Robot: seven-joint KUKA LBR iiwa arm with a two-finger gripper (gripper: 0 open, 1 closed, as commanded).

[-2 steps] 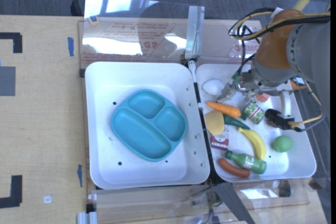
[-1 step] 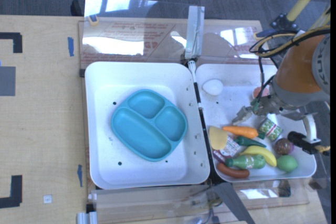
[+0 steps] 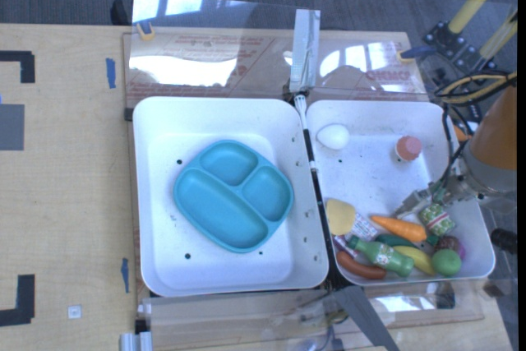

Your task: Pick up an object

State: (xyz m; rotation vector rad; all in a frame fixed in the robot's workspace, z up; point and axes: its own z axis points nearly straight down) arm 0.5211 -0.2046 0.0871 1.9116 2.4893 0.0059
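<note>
Gripper point(image 3: 429, 198) just above carrot point(image 3: 398, 227), beside small can point(image 3: 437, 219).

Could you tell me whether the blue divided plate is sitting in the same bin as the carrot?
No, the blue divided plate lies in the left bin, while the carrot lies in the right bin.

I can read no text, brand, number or sign anywhere here. The small can point(image 3: 436, 219) at the lower right of the frame, beside my hand point(image 3: 429, 197), wears a patterned green and white label, and the green bottle point(image 3: 383, 254) carries a pale one, but both are too small to read.
</note>
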